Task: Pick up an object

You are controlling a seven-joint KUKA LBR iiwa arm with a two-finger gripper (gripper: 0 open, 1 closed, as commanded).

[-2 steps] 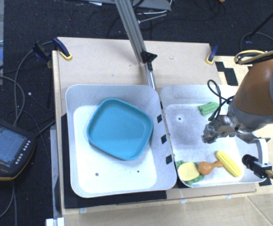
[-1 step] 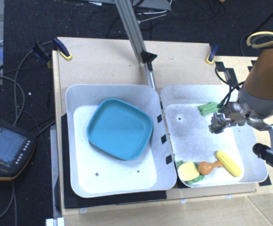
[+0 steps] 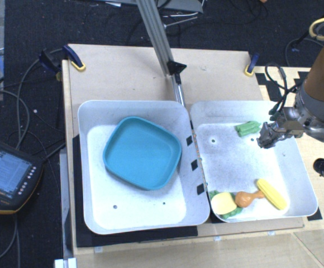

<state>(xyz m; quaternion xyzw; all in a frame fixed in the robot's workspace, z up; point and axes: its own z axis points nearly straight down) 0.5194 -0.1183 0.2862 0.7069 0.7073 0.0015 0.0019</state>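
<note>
Pendant (image 3: 6,178) first: a handheld control unit with a lit screen lies on the dark floor, far to the left of my gripper (image 3: 264,138) and off the bench. A blue and yellow clamp (image 3: 72,58) grips the bench's back left corner, well away from me and further back.

The left bin (image 3: 89,149) sits well to my left. It holds a teal square plate (image 3: 142,161) lying flat, about level with me. A grey metal pole (image 3: 157,29) slants down from the top edge to the seam between the two bins, behind me and to my left.

The right bin (image 3: 229,155) is the one I hang over, near its back right part. A pale yellow-green rounded piece (image 3: 223,203) rests in its front left corner, well in front of me and to my left. A green piece (image 3: 247,128) lies just to my left and slightly further back, close to my tip, and I cannot tell whether I touch it. An orange piece (image 3: 247,197) sits in front of me, between the yellow-green piece and a yellow ridged piece (image 3: 272,194) that lies almost straight in front of me by the front wall.

My gripper is a dark shape against the white bin floor, and I cannot tell whether it is spread or closed. I see nothing held in it. A second clamp (image 3: 252,64) sits behind me. My arm (image 3: 321,94) runs off to the right.
</note>
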